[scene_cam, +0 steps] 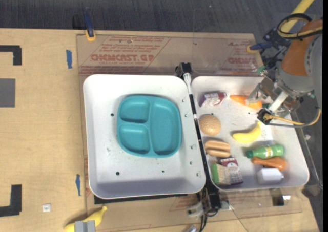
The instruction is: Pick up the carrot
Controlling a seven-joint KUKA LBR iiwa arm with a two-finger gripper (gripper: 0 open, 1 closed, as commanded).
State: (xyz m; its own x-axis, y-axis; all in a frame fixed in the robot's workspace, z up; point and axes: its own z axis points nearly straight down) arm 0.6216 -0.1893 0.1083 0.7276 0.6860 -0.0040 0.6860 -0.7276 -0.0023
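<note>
One carrot (239,100) lies at right bin (300,167) top edge, claw (262,104) just beside; opening cannot tell. Centre over carrot middle, descend straight, close gently.

Both bins (97,139) are white, the left one holding a teal tray (150,125), on a tan bench (41,139) marked with black corner shapes and bits of blue tape. In the right bin, the carrot (240,100) by the far edge is orange, the bun (209,124) tan, the banana (247,134) yellow, the hot dog (218,148) brown and orange, and the bottle (265,151) green with a pale label. At the near edge sit a white block (270,175) and a packet (228,170) in green, white and dark red; the arm (302,62) is grey with an orange band.
</note>
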